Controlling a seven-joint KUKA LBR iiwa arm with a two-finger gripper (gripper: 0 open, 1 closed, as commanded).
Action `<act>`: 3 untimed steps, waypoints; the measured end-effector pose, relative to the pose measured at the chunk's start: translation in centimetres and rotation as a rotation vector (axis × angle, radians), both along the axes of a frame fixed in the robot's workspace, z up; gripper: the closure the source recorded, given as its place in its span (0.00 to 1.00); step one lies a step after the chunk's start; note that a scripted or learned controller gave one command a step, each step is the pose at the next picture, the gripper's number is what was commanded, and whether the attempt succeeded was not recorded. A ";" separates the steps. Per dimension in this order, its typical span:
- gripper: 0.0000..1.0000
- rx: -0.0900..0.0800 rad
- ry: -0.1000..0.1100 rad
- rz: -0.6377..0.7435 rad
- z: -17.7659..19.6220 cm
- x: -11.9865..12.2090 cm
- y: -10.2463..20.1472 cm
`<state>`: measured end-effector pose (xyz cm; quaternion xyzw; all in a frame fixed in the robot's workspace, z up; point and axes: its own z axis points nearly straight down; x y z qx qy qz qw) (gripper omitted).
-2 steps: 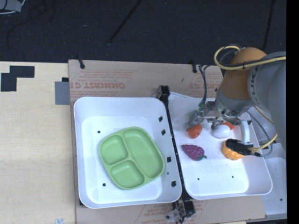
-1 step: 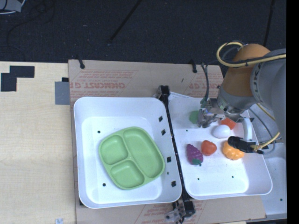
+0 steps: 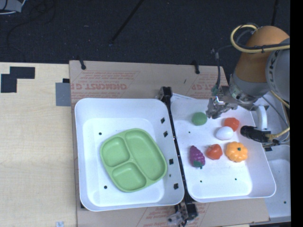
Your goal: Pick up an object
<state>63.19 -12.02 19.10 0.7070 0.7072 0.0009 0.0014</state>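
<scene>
1. The gripper [image 3: 214, 109] hangs low over the far part of the right bin [image 3: 265, 183], just beside the green piece [image 3: 199, 119] and slightly beyond it toward the bin's far rim.
2. Taking the green piece as the landmark: the gripper stands just to its right and a little behind, so the nearest candidate for a pick lies toward the divider side and a touch nearer the camera from the fingertips.
3. How far the gripper is open I cannot tell (the tips blur against the white floor), and nothing is seen between them.
4. Right of the green piece come the red-orange piece [image 3: 231, 123] and the white egg [image 3: 224, 133]; further toward the near rim sit the purple piece [image 3: 197, 156], the small red piece [image 3: 214, 151] and the orange pumpkin [image 3: 236, 152].
5. The green piece is roundish with no clear long axis, so the approach angle probably matters little; the short sideways offset is what the coming move turns on.
6. Well left of it, in the left bin [image 3: 90, 112], lies the green divided plate [image 3: 133, 160].
</scene>
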 end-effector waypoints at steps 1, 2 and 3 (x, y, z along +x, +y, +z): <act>1.00 -0.001 -0.002 0.001 6.4 0.4 -0.4; 1.00 0.000 0.001 0.001 9.7 0.4 -0.5; 1.00 0.002 0.007 0.003 7.6 0.5 4.3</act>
